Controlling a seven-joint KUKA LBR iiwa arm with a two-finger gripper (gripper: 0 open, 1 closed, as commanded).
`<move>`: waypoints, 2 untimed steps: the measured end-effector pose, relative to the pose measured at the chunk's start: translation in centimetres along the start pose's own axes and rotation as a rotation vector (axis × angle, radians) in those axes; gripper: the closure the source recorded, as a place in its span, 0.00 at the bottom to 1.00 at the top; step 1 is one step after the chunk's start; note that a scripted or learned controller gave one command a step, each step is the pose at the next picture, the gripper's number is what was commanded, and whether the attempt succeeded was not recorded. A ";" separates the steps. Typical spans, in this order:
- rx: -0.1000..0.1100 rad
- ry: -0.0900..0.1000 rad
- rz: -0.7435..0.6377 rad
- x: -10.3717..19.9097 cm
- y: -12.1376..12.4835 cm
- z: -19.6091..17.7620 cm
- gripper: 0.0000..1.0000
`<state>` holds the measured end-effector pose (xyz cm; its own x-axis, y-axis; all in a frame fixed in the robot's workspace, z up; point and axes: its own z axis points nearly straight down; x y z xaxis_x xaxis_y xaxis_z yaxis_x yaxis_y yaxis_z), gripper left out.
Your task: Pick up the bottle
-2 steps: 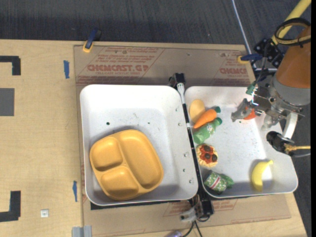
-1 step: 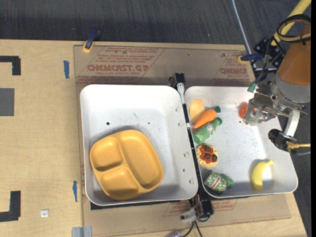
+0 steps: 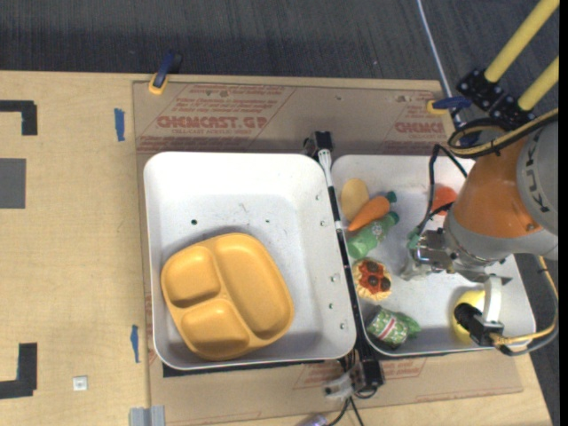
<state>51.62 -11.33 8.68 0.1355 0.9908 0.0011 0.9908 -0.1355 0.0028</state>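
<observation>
**Arm low in the right bin, green bottle by the divider**

While the grey arm with its orange band reaches in from the right, its metal two-finger gripper (image 3: 424, 254) sits low near the middle of the right shallow white bin (image 3: 417, 171); whether it is wide or narrow, I cannot tell. The green plastic bottle (image 3: 371, 234) lies against that bin's left wall, under an orange toy carrot (image 3: 369, 212). A yellow three-compartment plastic tray (image 3: 225, 295) fills the near-left corner of the left white bin (image 3: 231, 180).
</observation>
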 end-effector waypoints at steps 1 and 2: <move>-0.004 -0.004 -0.117 1.8 1.5 0.0 1.00; -0.001 -0.002 0.007 2.9 6.2 0.0 1.00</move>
<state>58.19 -9.31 8.69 0.1428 0.9897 -0.0003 0.9897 -0.1428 0.0043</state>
